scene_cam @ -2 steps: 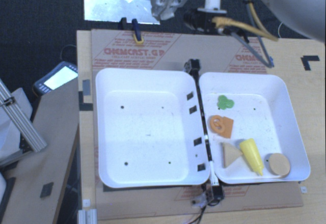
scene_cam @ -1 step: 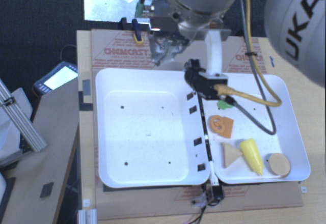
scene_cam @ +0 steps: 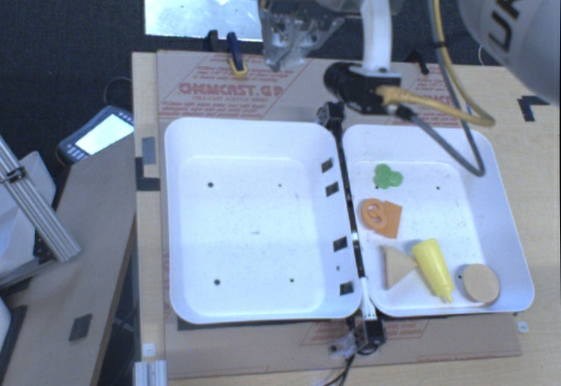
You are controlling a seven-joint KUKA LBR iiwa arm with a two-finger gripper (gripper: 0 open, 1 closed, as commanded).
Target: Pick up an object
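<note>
Approach step: hand (scene_cam: 285, 46) high behind bins, grip state unclear; next, judged: descend over right white bin (scene_cam: 500, 200), target yellow plastic cone (scene_cam: 434, 266)

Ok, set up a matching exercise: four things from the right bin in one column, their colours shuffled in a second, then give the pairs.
Things, all in the right bin:
1. clover shape
2. pretzel tile
3. cone
4. disc

Colours:
A. yellow
B. tan
C. green
D. orange

Pairs: 1-C, 2-D, 3-A, 4-B.
</note>
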